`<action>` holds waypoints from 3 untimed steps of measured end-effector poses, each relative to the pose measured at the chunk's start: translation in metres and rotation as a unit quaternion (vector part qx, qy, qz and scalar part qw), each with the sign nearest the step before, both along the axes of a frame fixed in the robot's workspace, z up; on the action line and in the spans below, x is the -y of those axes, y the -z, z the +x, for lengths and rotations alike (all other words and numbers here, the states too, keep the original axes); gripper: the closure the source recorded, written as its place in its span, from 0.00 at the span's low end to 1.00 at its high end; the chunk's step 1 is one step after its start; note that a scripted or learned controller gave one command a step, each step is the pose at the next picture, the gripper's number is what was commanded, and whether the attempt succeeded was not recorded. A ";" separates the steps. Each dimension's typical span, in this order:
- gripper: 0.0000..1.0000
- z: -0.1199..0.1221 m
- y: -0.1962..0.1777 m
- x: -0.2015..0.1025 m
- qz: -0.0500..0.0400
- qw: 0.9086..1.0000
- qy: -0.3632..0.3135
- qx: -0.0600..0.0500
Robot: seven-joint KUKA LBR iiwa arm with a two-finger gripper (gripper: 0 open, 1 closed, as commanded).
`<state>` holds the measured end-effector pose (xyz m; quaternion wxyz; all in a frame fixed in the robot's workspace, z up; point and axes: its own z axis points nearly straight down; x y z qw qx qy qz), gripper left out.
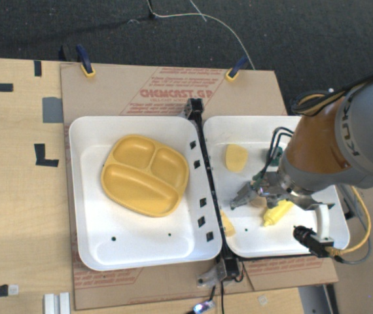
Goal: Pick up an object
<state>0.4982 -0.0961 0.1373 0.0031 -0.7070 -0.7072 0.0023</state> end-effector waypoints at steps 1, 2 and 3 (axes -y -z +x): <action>0.00 0.000 0.052 0.001 -0.002 1.000 0.001 0.004; 1.00 0.000 0.040 0.000 -0.001 1.000 0.000 0.003; 1.00 0.000 -0.002 0.001 -0.001 1.000 0.000 0.005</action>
